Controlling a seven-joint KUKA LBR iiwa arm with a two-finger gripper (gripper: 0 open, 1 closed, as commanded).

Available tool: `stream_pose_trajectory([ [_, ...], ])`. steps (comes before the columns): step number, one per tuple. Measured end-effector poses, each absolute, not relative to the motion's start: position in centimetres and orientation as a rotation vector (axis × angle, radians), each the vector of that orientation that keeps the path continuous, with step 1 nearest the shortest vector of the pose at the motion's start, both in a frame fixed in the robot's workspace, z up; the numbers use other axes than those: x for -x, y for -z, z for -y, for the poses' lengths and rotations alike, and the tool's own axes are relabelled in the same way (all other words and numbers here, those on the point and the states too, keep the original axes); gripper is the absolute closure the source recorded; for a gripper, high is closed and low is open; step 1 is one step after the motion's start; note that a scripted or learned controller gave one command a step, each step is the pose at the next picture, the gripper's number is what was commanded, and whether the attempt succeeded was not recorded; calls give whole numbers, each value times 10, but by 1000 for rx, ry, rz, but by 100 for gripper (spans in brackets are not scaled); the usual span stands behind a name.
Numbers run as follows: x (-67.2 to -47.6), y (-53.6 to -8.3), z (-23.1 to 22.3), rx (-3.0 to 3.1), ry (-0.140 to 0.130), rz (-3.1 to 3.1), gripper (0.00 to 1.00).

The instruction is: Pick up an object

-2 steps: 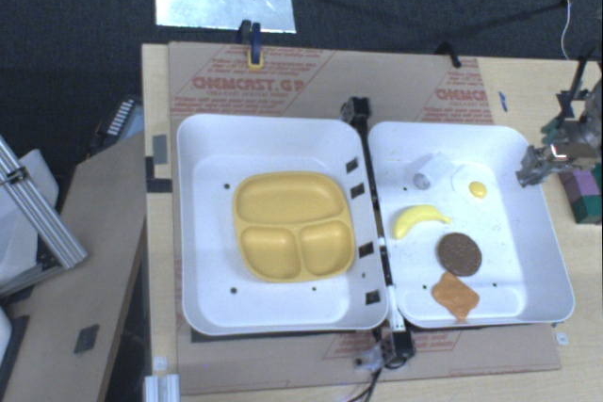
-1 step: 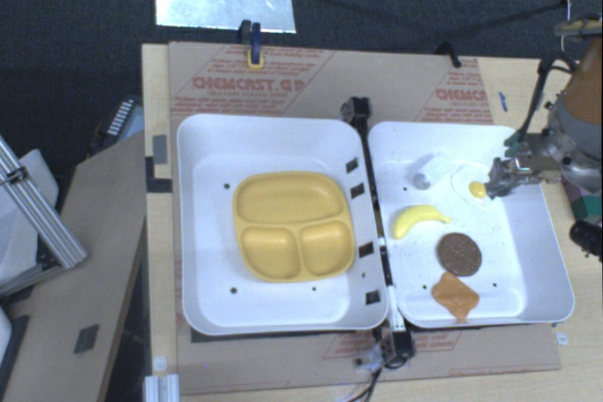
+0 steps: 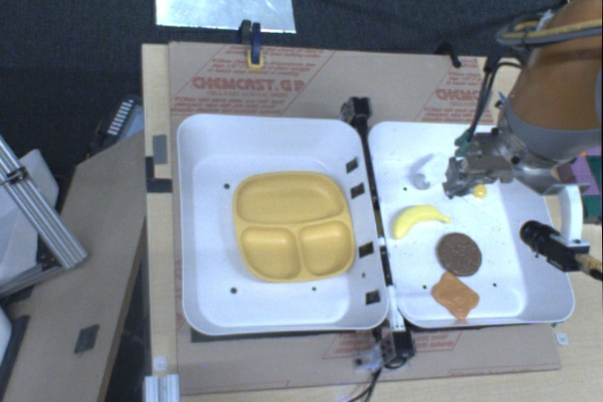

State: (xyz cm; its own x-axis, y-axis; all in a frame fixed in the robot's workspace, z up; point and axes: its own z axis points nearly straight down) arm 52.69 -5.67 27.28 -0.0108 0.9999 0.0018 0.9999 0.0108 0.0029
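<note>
The right bin (image 3: pixel 537 297) holds a yellow banana (image 3: pixel 417 218), a round brown cookie (image 3: pixel 459 253) and an orange-brown piece (image 3: pixel 455 295) near its front edge. A small pale object (image 3: pixel 420 172) lies at the bin's back left. My gripper (image 3: pixel 460 178) hangs over the back middle of the right bin, above and right of the banana. Beside it a small yellow thing (image 3: pixel 480 191) shows. Nothing is visibly held between the fingers.
A yellow three-compartment tray (image 3: pixel 292 226) sits in the left bin (image 3: pixel 203 155). A black clip divider (image 3: pixel 363 174) runs between the bins. A yellow clamp (image 3: pixel 254 47) holds the cardboard sheet at the back.
</note>
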Motion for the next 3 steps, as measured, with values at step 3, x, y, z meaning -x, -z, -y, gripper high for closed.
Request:
stream_pose_trajectory([
  [3,-517,-236,-106,-2212,-1,-2235,100],
])
